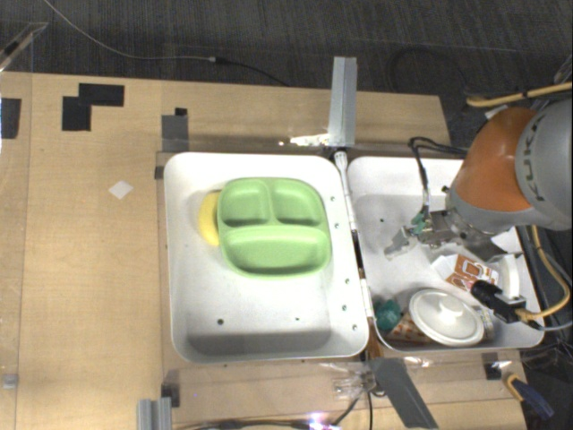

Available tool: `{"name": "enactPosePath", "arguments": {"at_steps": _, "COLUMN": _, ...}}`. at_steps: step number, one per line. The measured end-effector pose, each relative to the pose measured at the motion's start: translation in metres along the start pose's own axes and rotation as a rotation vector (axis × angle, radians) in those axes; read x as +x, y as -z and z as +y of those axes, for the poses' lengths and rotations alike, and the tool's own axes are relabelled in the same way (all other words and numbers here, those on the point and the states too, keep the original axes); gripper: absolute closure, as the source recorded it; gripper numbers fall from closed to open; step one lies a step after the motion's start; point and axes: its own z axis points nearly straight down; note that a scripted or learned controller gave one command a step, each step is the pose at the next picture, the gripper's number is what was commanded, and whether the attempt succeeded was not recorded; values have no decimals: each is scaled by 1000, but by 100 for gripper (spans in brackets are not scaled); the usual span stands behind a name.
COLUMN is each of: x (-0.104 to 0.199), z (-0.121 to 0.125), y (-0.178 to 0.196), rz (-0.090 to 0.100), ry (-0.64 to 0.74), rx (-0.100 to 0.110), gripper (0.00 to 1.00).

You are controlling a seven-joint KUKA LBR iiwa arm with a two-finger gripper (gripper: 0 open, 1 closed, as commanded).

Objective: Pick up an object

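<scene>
My gripper [405, 236] hangs low over the middle of the right bin [385, 191], pointing left, and nothing shows in it. Just to its lower right lies a small orange-and-white patterned packet [464, 272]. A white round bowl [446, 317] sits near the bin's front edge, beside a teal object [388, 313] in the front left corner. A brownish item [409, 331] is partly hidden under the bowl. The arm's orange band covers the bin's right side.
The left bin [242, 321] holds a green divided plate [273, 225] lying over a yellow object [208, 219] at its left side. A metal post [343, 106] stands behind the divider between the two bins.
</scene>
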Motion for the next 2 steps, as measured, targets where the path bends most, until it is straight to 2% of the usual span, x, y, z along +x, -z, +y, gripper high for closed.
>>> {"name": "enactPosePath", "arguments": {"at_steps": 1, "x": 6, "z": -28, "y": 116, "rz": 0, "ry": 115, "rx": 5, "gripper": 0}}
{"name": "enactPosePath", "arguments": {"at_steps": 2, "x": -81, "z": -33, "y": 93, "rz": 0, "ry": 292, "rx": 7, "gripper": 0}}
